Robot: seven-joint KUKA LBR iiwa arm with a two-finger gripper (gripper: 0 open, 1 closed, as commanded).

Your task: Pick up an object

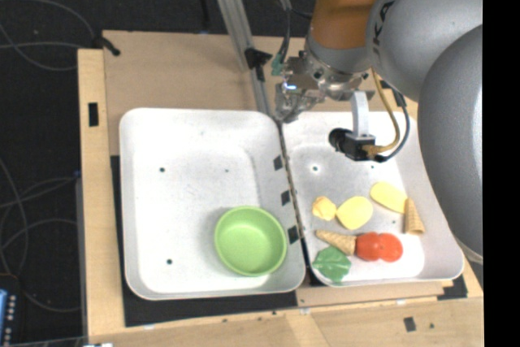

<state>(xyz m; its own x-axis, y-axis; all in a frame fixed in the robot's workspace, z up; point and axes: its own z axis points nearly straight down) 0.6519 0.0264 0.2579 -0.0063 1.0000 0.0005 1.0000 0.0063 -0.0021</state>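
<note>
We see the gripper [286, 103] hovering at 12 o'clock over the divider btwn bins — can't tell its state. Likely targets cluster at 5 o'clock in the right bin [439, 260]: red tomato [379, 247], yellow pieces [355, 212], cones. Green bowl [250, 240] sits in the left bin [146, 175] — nothing blocks the approach.

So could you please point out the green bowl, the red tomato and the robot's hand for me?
green bowl [250, 240], camera view, on the hollow inside of the bowl.
red tomato [379, 247], camera view, on the middle of its top.
hand [288, 105], camera view, at the fingertips.
</note>
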